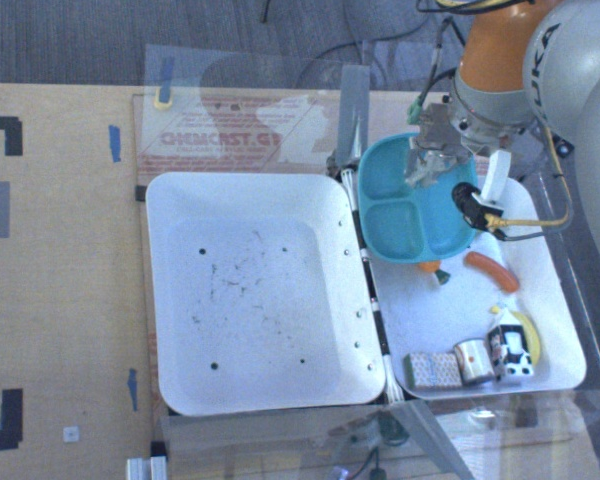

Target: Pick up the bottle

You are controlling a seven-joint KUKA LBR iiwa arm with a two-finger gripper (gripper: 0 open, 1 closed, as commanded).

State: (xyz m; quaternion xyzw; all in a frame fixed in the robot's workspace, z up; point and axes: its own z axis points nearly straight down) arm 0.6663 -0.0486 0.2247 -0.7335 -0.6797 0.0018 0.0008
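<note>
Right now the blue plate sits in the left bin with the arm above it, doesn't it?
Not quite: the camera view shows the blue plate in the right bin, at its far end, not the left bin. The rest holds: the arm's gripper is above the plate.

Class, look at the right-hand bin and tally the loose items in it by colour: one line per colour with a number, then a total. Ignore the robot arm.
Turquoise: 1, divided plate
Orange: 1, sausage-shaped piece
Yellow: 1, banana
Silver: 1, can
Pale speckled: 1, sponge-like block
Black and white: 1, small item
Total: 6
</note>
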